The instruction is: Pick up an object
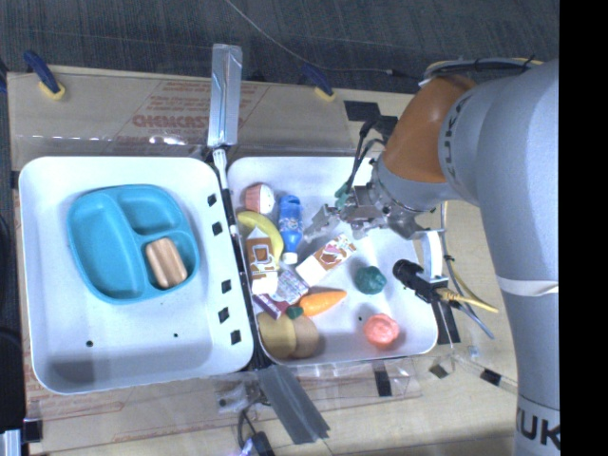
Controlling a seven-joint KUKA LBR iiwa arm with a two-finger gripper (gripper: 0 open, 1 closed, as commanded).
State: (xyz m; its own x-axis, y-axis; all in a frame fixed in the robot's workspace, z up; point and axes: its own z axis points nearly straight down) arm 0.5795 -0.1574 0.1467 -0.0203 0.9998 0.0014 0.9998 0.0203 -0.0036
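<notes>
My gripper (pixel 325 218) hangs over the middle of the right bin (pixel 380 174), reaching in from the right. Just left of it stands a blue bottle (pixel 290 218), and a brown-and-white carton (pixel 328 256) lies just below it. Further left are a yellow banana (pixel 258 227) and a red-and-white ball (pixel 258 198). An orange carrot (pixel 322 302), a dark green lump (pixel 370 278), a pink-red round thing (pixel 382 330) and a tan potato-like piece (pixel 289 336) lie nearer the front. I see nothing held in the gripper.
The left bin (pixel 57 340) holds a blue divided plate (pixel 114 226) with a brown bread roll (pixel 166 261) in one compartment. A small brown box (pixel 261 254) and a wrapper (pixel 271 302) crowd the right bin's left wall. A metal divider post (pixel 225 93) rises between the bins.
</notes>
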